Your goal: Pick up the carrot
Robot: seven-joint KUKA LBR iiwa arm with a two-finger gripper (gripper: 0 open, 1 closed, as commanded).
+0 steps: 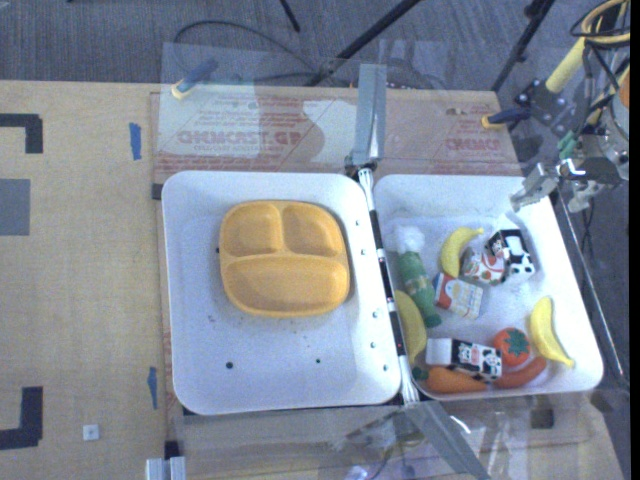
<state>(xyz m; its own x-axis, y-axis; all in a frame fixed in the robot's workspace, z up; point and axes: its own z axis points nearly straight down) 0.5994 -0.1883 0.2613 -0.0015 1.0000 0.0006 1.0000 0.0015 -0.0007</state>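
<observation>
Looking down on the desk (80, 268) from the one camera, I see two white bins side by side. The left bin (190, 348) holds a yellow divided plate (285, 258) near its middle. The right bin (580, 368) is crowded with toy food.

The carrot (455, 380) lies at about six o'clock in that right bin, flat along the front wall, its orange body pointing across the bin. It is hemmed in: a small black-and-white carton (463, 354) sits just above it and seems to touch it, a red tomato (511, 345) rests close at its right end, and a long reddish piece (525, 373) runs on beside it toward four o'clock. A banana (548, 331) lies at three o'clock, another banana (458, 250) at twelve, with a green bottle (415, 283) at nine.

The claw (535, 186) hangs at the bin's two o'clock corner, well apart from the carrot. From this slant I cannot tell whether it is open or closed; nothing shows as held in it.

To my eye the trouble is all in the crowding. Coming down on the carrot, the claw could land on the carton or the tomato instead, or close on two things at once. The front wall is so near that one side of the grip may strike the rim. The carrot's rounded shape could also let it squirt out sideways if it is pinched off-centre.
</observation>
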